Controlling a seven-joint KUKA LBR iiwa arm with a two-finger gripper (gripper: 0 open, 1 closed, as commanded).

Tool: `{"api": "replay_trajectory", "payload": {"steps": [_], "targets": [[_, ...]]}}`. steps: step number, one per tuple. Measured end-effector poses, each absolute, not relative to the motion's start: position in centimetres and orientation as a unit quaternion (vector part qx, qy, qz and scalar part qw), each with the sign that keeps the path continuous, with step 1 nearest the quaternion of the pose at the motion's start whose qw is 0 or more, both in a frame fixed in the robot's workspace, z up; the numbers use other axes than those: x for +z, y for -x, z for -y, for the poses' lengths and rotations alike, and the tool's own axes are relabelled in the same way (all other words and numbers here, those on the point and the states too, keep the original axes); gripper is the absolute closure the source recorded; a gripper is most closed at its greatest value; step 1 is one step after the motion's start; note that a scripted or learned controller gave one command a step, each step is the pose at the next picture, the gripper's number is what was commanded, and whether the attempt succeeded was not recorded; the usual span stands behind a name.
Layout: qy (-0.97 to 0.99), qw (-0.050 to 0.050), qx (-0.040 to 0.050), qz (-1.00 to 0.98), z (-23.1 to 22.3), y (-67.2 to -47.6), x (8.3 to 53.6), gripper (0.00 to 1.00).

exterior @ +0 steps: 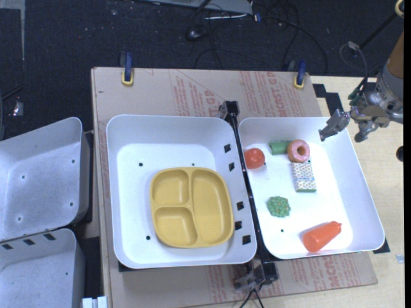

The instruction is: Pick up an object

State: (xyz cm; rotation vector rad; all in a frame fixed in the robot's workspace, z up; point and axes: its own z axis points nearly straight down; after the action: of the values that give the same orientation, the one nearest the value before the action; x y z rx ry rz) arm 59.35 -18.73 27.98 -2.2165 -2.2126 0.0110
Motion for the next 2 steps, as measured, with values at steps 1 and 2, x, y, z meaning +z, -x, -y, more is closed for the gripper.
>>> {"api": "replay_trajectory", "payload": {"steps": [1, 2], "targets": [[0.707, 0.0, 0.0002, 0.708, 18.6, -59.6, 28.7, 0.0], [0.707, 0.002, 0.0013, 0.707, 18.2, -59.3, 24.3, 0.0]]}}
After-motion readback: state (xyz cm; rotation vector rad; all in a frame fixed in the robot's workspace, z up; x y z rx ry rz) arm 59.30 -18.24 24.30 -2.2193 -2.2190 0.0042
